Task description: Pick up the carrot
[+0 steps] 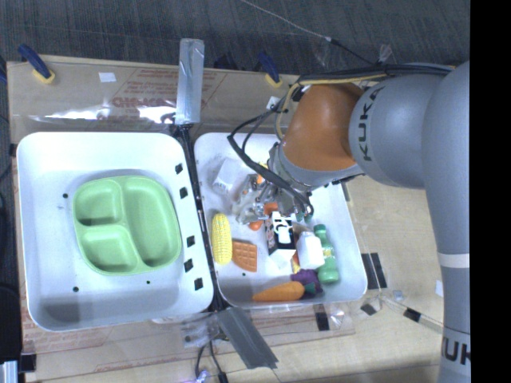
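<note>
Nearest to me, along the front wall of the right bin (351, 290), I see the carrot (279, 292) lying on its side, its length running along that wall with the thicker end toward the right. Just beside that end sit a purple piece (305, 278) and a green piece (328, 275), the purple one touching or nearly touching the carrot; I cannot tell which.

A little farther back, a white bottle with a green cap (310, 249) lies next to a black and white packet (281, 233). To their left an orange waffle-like slab (244, 255) rests against a yellow corn cob (220, 238), which lies close to the divider between the two bins.

Above this cluster my pincer (281, 203) hangs over the middle of the right bin, well apart from the carrot. Cables and metal parts crowd it, and I cannot tell from here how it is set or whether anything sits in it. Behind it the orange band (318, 128) of the wrist covers the back part of the bin, and the grey arm (431, 134) runs off to the right.

In the left bin (32, 214) a light green divided plate (125, 223) lies flat near the centre. Beyond both bins, the worktop (120, 90) carries a cardboard sheet with clear plastic over it.
</note>
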`<act>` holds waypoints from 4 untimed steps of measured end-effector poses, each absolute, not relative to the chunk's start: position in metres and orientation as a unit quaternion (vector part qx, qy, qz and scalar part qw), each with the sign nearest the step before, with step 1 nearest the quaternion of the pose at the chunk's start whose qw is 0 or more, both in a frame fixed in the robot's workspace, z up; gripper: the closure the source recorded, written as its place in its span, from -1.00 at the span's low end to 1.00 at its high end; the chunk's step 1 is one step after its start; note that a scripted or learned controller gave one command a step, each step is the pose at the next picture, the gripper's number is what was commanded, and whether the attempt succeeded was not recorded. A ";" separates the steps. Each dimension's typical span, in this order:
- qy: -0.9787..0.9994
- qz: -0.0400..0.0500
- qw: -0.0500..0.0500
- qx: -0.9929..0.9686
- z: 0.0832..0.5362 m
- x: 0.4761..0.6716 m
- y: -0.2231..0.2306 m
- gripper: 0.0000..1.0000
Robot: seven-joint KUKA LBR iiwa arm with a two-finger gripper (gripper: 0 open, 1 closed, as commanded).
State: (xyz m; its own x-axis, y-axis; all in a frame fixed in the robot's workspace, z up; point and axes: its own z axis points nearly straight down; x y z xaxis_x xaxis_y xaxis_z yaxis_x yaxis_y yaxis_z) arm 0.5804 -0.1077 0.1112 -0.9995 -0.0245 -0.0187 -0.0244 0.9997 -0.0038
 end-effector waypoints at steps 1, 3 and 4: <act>1.000 -0.002 0.009 -0.013 0.111 0.580 -0.107 -1.00; 0.975 0.000 0.002 0.224 0.093 0.612 -0.136 -1.00; 0.976 0.000 0.003 0.219 0.104 0.613 -0.134 1.00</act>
